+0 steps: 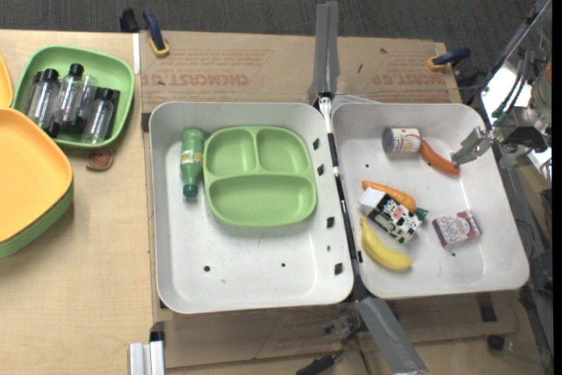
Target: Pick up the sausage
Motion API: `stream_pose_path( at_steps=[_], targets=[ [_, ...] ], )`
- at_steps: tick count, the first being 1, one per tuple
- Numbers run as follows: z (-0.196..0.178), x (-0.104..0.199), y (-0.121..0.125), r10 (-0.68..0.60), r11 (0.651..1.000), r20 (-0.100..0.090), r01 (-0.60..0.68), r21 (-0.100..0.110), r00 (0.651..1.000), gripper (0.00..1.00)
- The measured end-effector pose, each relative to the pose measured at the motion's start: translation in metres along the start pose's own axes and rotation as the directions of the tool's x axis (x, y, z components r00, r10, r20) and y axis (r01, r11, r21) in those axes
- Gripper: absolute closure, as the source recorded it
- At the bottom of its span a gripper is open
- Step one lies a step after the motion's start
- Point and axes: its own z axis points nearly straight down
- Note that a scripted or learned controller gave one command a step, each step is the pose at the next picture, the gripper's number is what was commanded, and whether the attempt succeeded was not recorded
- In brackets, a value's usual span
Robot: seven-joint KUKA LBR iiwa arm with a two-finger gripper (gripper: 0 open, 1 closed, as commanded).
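The sausage (435,157), a short curved orange-red piece, lies in the back right part of the right bin (492,272), just right of a small can (402,140) lying on its side. My gripper (463,151) reaches in from the right edge, and its grey tip sits right at the sausage's right end, touching it or just above it. Nothing is lifted off the bin floor.
The right bin also holds an orange carrot (387,190), a black-and-white box (394,217), a banana (385,248) and a pink packet (457,228). In the left bin (176,277) sit a green divided plate (260,175) and a green bottle (190,161). Yellow plates and a green tray of bottles stand far left.
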Motion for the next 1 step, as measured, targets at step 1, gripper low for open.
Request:
stream_pose_path(
  at_steps=[1],
  targets=[
    [-0.0079,-0.0007,0.0001,-0.001,1.000,0.001,0.001,0.002,1.000,1.00]
  ],
)
